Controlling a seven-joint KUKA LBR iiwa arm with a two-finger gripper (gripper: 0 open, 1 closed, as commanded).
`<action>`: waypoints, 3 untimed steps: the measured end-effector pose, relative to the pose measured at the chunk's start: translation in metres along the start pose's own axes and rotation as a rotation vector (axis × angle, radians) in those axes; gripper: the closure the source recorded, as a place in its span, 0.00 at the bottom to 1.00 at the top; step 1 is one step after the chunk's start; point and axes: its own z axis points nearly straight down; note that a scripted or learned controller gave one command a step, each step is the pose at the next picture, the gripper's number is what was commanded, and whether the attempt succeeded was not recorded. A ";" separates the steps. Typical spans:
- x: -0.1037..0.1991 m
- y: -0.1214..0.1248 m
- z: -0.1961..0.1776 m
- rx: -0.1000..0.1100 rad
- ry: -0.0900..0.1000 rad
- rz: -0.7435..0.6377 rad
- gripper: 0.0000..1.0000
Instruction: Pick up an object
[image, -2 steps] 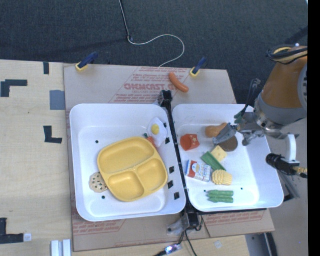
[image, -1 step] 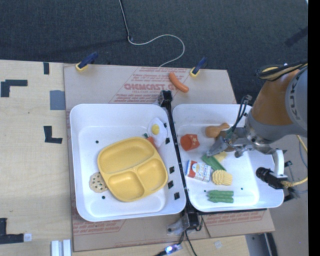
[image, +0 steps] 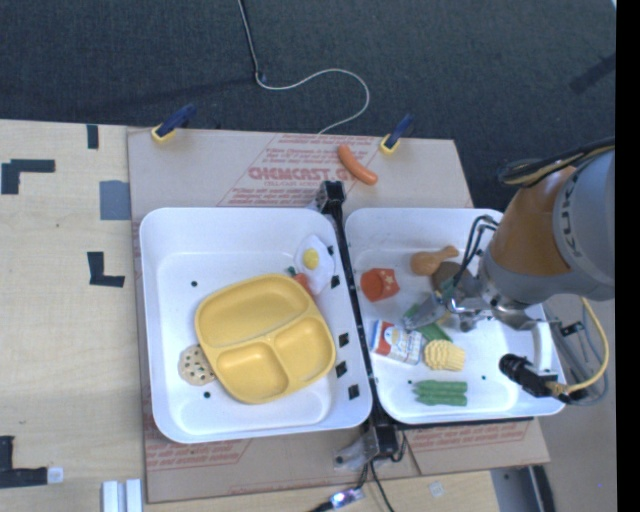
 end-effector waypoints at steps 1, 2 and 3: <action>-0.001 0.004 0.009 -0.017 -0.004 0.001 0.00; 0.001 0.002 0.001 -0.011 -0.003 -0.001 1.00; 0.004 0.000 -0.061 -0.008 -0.001 -0.002 1.00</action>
